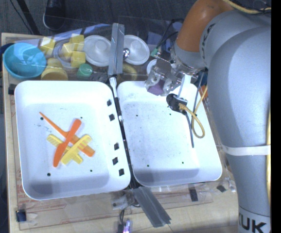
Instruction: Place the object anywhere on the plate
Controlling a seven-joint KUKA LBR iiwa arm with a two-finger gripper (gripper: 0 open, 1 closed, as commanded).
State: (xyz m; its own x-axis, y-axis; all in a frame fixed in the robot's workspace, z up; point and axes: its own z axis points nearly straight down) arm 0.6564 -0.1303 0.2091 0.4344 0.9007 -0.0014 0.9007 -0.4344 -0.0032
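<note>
Orange and yellow strips (pixel 71 144) in left bin (pixel 28 93), hand (pixel 160 84) well apart.

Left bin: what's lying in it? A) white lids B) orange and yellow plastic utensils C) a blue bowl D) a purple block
B: crossed orange and yellow utensils lie on the floor of the left bin; the blue bowl sits outside, behind it.

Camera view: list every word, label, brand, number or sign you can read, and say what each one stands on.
"UK": large dark letters on the grey arm's base, cut off at the frame's lower edge, so the word is incomplete.
Nothing else is readable: the white bins, the blue bowl and the yellow cups behind them show no legible text.
</note>
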